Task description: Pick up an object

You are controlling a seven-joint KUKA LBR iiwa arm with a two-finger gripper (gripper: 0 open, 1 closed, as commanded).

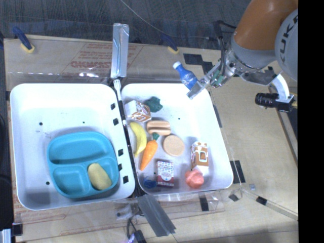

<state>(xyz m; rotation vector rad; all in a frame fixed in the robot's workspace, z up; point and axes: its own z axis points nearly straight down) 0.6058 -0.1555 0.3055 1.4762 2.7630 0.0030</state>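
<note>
My gripper (196, 88) hangs over the far rim of the right bin (223, 156), reaching in from the upper right. It is shut on a small blue bottle (185, 76) with a white cap, which sticks out up and to the left from between the fingers. Below it in the right bin lie a banana (136, 138), a carrot (147, 154), a hot dog (158, 126), a tan round disc (173, 146), a small carton (200, 155), a pink lump (194, 178), a dark red box (164, 172), a teal object (154, 104) and a snack packet (139, 113).
The left bin (30, 115) holds a blue divided tray (76, 156) with a yellow potato-like item (99, 176) in its lower right compartment. A metal clamp bar (119, 49) stands between the bins at the back. The arm's orange band (260, 11) is at the upper right.
</note>
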